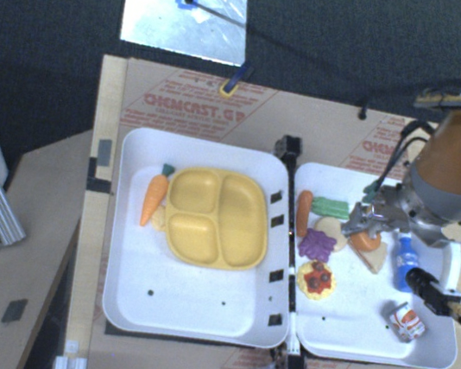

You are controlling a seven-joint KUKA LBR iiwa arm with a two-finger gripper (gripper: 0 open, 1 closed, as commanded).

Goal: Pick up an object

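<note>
Jaws cannot be read from this slanted overhead view, so whether they are open or closed is unclear. A grey gripper (pixel 364 221) hangs low over the right bin (pixel 439 350), just above an orange toy (pixel 367 242) resting on a pale wedge (pixel 373 258). Close by lie a purple grape cluster (pixel 317 246), a green piece (pixel 330 207) and a blue bottle (pixel 405 256). To grasp well, the gripper should probably centre over the orange toy and descend straight, avoiding its neighbours.
</note>
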